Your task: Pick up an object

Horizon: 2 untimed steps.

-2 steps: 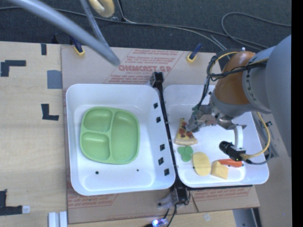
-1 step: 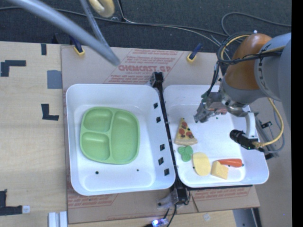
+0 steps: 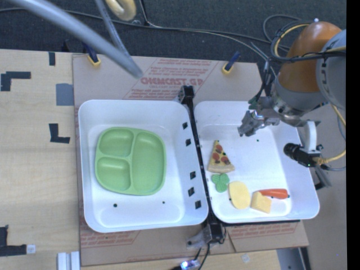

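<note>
Gripper (image 3: 248, 129) of the grey arm hangs over the upper part of the right bin (image 3: 298, 207), pointing down and to the left, and nothing is between its fingers; how wide they stand I cannot tell, because they look dark and small from this angle. Far to its left, in the other bin (image 3: 90, 151), lies a green plate (image 3: 130, 161) with three sections. Closer, below and a little left of the gripper, lies a pizza slice (image 3: 220, 158), a flat yellow triangle with red dots, and under it a small green piece (image 3: 220, 182). Further down come a yellow round piece (image 3: 238, 195), a cheese wedge (image 3: 261, 202) and a red-orange carrot (image 3: 274, 193), which sit very close to each other. I think the slice is the nearest target, but it is thin and flat, so the fingers may slide over it or push it toward the wall between the bins. In the lower group, one finger could hit a neighbour.
</note>
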Each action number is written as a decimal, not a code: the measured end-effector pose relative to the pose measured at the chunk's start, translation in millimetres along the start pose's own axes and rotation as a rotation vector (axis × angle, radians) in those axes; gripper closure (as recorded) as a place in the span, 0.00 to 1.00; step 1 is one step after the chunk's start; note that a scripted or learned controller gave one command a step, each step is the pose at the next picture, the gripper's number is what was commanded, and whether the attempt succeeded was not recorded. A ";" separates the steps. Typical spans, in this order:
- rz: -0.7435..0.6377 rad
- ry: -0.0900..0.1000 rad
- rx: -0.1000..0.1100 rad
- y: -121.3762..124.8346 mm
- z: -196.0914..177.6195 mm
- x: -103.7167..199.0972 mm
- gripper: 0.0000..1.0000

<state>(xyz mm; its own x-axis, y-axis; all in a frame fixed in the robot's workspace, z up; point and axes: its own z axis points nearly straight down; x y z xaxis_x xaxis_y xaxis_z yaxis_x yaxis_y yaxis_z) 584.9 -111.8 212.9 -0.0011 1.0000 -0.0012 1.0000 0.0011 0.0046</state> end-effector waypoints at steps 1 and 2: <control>-0.005 0.003 0.005 -1.0 -3.0 51.2 1.00; -0.004 0.002 0.006 11.2 3.5 96.6 1.00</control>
<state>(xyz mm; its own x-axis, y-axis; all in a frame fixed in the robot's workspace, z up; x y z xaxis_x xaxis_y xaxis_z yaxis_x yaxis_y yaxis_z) 596.0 -15.2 209.4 -0.0054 1.0000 0.0007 1.0000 0.0054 -0.0016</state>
